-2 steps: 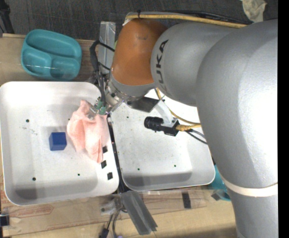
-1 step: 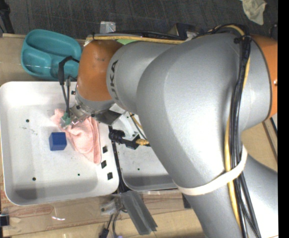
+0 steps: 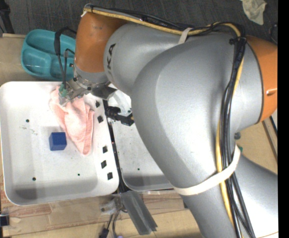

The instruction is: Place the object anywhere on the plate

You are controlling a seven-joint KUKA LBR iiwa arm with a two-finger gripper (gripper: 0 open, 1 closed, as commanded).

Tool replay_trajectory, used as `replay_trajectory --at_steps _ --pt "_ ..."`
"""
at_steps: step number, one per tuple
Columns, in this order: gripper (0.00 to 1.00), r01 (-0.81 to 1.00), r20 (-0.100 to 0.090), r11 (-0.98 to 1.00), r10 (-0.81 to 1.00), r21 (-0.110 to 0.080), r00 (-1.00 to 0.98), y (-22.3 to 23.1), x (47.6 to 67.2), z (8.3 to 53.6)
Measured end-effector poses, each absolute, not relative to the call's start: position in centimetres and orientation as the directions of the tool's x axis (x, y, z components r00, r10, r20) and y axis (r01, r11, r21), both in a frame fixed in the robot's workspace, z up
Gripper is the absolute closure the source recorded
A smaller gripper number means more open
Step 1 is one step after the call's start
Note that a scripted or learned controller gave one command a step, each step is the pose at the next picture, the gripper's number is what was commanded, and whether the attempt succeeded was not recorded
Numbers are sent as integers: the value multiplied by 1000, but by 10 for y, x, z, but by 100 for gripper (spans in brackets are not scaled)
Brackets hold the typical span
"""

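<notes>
Evidently the end effector point(image 3: 67, 90) sat at the pink cloth's point(image 3: 77, 120) top edge, toward eleven o'clock in the left bin point(image 3: 15, 182); its grip could not be told. A clean lift needed bunched fabric; the blue cube point(image 3: 58, 141) lay beside the cloth.

Arm shell point(image 3: 184, 113): smooth grey, satin sheen; orange band point(image 3: 92, 38) glossy. Left bin point(image 3: 15, 133): smooth white plastic, scuffed with dark specks. Pink cloth point(image 3: 77, 120): soft, crumpled, matt. Blue cube point(image 3: 58, 141): matt, looks like foam or plastic. Teal container point(image 3: 40, 53) at far left: glossy plastic. Desk point(image 3: 5, 46): bare wood, matt.
</notes>
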State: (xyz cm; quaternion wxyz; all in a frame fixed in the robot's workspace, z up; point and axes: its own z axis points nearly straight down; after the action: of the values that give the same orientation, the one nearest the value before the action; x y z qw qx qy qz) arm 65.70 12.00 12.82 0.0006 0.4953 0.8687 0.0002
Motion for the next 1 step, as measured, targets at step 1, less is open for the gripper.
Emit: replay_trajectory --at_steps 1 --pt "100 821 1 571 821 -2 -571 145 617 154"
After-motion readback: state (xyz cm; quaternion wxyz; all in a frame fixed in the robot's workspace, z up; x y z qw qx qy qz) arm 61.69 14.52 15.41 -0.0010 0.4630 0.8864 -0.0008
